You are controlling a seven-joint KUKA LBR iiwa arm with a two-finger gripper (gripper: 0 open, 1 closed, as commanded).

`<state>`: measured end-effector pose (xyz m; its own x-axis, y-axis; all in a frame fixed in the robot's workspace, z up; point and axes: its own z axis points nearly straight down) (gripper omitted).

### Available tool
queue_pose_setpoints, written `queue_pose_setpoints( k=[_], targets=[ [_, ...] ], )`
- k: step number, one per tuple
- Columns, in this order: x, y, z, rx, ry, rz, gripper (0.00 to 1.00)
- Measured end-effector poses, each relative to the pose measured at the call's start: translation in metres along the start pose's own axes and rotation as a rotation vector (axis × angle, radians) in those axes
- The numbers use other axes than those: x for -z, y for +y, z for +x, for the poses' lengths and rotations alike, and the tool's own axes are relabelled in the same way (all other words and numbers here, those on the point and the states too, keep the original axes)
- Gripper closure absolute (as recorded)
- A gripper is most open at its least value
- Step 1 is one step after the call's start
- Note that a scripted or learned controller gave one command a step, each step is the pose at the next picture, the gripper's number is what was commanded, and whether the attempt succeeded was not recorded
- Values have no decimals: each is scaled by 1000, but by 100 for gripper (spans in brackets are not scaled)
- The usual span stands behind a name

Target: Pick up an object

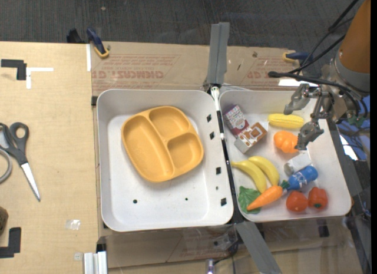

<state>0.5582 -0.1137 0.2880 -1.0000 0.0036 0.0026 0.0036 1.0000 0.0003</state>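
Nearest to the camera, at the lower edge, stand two white bins side by side on the surface point(47, 149).

One left bin point(112, 208) carries one yellow divided plate point(162, 143) with three compartments, at about 11 o'clock from the middle of that bin.

One right bin point(336, 205) carries the small things. Two bananas point(259, 171) lie together near the middle of it. One carrot point(265, 197) with green leaves lies at 6 o'clock from them, touching a blue bottle point(301, 177) at its 3 o'clock end. One yellow corn cob point(285, 120) lies at 1 o'clock from the bananas, and one orange fruit point(285, 141) is just below it. Two small boxes are at 11 o'clock: one purple box point(235, 118) and one brown and white box point(251, 137), touching each other. Two red tomatoes point(307, 200) sit at 5 o'clock in the corner.

One gripper point(307, 122) hangs at 2 o'clock over the right bin, beside the orange fruit. Its fingers are spread apart and nothing is between them.

One pair of scissors point(22, 158) lies on the surface, well apart, at 9 o'clock.
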Motion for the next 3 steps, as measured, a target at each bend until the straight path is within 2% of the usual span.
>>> queue_pose_setpoints(
  k=[1,2,3],
  targets=[
    [-166,11,-16,-121,-15,1,0],
    [-177,15,-2,-238,-57,4,0],
    [-179,10,-33,-277,-33,-2,0]
  ],
)
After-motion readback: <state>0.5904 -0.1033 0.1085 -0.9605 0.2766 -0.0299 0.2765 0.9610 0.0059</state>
